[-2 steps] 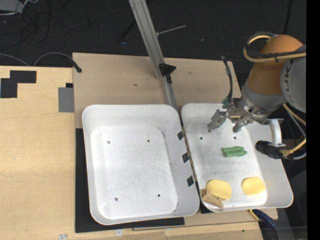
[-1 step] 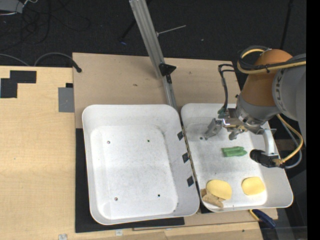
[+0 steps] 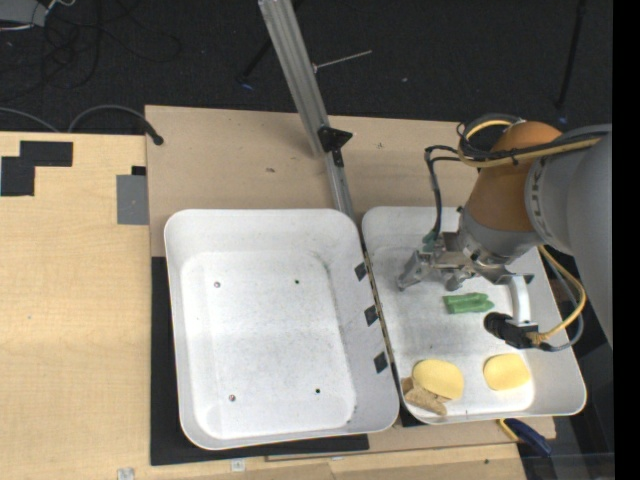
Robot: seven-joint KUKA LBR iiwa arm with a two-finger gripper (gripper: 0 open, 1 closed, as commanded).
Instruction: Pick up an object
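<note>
Nearest me, low in the frame, two yellow lumps [image 3: 438, 377] [image 3: 506, 371] sit in the right bin [image 3: 400, 230]. My gripper [image 3: 437, 266] hangs mid-bin, fingers spread and empty, just left of the green block [image 3: 466, 303]. I fear closing here catches nothing, or nudges the block aside.

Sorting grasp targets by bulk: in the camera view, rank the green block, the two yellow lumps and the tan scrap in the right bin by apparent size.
1. Left yellow lump and right yellow lump: too alike to rank.
2. Green block, slimmer.
3. Tan scrap, smallest, partly tucked under the left lump.
</note>
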